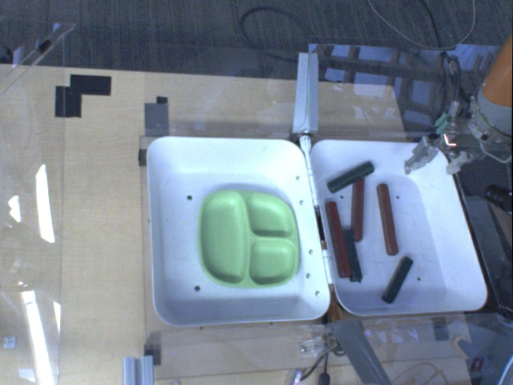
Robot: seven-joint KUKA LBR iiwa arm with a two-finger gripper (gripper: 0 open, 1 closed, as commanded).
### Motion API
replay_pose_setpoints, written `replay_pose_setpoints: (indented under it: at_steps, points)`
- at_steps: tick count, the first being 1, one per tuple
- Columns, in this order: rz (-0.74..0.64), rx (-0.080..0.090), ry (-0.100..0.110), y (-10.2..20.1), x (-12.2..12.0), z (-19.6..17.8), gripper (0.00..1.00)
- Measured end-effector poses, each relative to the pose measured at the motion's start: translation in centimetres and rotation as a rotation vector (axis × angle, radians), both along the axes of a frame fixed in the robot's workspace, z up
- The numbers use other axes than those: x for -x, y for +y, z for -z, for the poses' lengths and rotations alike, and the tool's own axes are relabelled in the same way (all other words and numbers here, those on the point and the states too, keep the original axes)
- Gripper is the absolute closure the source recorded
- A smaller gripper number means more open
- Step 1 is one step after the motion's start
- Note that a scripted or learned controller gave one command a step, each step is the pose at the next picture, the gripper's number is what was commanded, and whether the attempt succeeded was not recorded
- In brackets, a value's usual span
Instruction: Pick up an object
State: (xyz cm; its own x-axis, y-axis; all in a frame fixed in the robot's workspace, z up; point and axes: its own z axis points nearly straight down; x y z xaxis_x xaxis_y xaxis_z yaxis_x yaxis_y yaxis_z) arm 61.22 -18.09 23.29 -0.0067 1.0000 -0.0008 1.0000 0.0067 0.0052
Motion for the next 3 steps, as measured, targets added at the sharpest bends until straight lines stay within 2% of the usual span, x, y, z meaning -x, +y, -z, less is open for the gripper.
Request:
replay_pose_setpoints:
  at_steps: [1,2,3]
  points:
    - [-0.078,0.000,0.001,0.4,-1.2,10.0,0.00]
    - [-0.118,0.003,-0.009,2.8,3.4,14.3,0.00]
    - [-0.121,0.004,-0.019,3.0,3.0,12.9,1.00]
